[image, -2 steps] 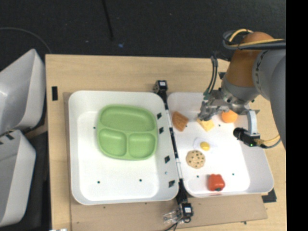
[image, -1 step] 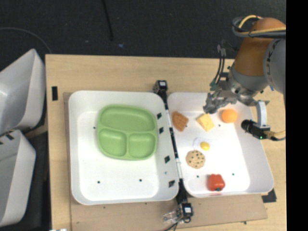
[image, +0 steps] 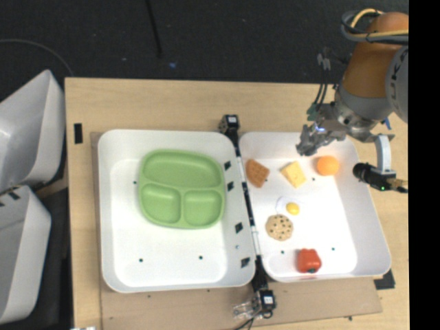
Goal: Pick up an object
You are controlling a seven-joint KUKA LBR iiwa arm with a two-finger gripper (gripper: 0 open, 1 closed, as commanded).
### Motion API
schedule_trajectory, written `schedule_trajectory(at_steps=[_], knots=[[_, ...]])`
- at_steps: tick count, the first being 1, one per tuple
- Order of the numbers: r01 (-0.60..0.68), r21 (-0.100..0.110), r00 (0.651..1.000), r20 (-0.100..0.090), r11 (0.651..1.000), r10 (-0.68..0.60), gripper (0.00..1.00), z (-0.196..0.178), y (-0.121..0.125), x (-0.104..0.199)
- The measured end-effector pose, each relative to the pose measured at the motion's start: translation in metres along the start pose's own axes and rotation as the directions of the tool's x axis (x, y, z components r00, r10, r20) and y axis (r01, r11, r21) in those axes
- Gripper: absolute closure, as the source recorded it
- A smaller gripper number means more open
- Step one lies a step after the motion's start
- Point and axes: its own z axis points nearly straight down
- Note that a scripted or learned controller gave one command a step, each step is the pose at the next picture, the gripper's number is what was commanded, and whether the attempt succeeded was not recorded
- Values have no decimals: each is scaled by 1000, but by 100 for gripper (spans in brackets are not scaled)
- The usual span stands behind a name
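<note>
**Jaws low over the right bin's far edge, food pieces spread below**

Dark floor surrounds your wooden bench (image: pixel 82 205), which carries two shallow white bins side by side. You see the gripper (image: pixel 313 139) hanging over the far part of the right bin (image: pixel 357 239); its tip is a dark blur, so you cannot tell how wide the jaws stand or whether anything sits between them.

Just beside the jaws, toward the arm, lies a round orange fruit (image: pixel 327 166), with no long axis to speak of. Just nearer the camera than the jaws rests a yellow cheese wedge (image: pixel 294 174), its long axis running slantwise from far-left to near-right. Left of the jaws, close to the divide between the bins, a brown bread-like slice (image: pixel 257 172) points its narrow end toward the camera. Further toward the camera you find a small yellow piece (image: pixel 292 208), then a round cookie (image: pixel 279 227) with dark chips, and well apart from the jaws a red block (image: pixel 309 260) near the bin's near wall.

Across the divide, the left bin (image: pixel 117 253) holds a green three-compartment plate (image: pixel 182 188), its long axis crosswise.

No labels or writing are legible on any item.
</note>
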Motion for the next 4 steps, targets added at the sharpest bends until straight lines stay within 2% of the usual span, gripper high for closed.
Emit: schedule_trajectory(at_steps=[1,3,4], knots=[[1,6,1000,-2,1000,-1,100,7,-21,45],[4,6,1000,-4,1000,-4,100,1,-79,154],[2,7,1000,-2,1000,-2,100,3,-106,196]])
